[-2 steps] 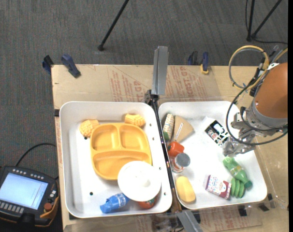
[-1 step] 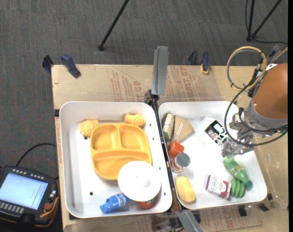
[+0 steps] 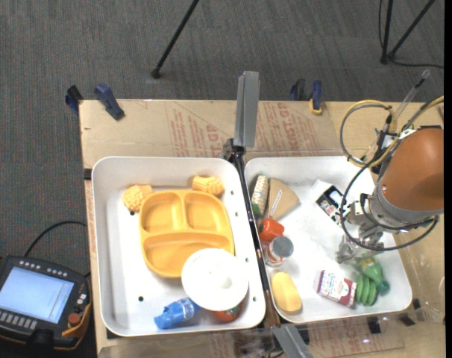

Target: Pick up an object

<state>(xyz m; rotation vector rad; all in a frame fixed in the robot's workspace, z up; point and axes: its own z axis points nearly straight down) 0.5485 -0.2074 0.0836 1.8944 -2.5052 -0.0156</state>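
My gripper [image 3: 354,250] hangs low over the right side of the right bin [image 3: 308,171], below the orange-banded wrist. Just beneath and to its right lies a green bunch-shaped toy [image 3: 372,280], and a pink box [image 3: 335,287] lies just left of that. Nothing shows held in the gripper. A small black-and-white box [image 3: 330,201] rests up-left of the gripper. Along the bin's left side sit a striped cob [image 3: 259,192], a tan wedge [image 3: 282,201], a red toy [image 3: 270,229], a small can [image 3: 279,250] and a yellow oval [image 3: 286,292].
The left bin [image 3: 110,222] bears a yellow divided tray [image 3: 183,226], a white round lid [image 3: 214,279], a blue toy [image 3: 174,314] and two yellow lumps [image 3: 137,196] [image 3: 208,185]. A grey post [image 3: 247,110] stands between the bins at the back.
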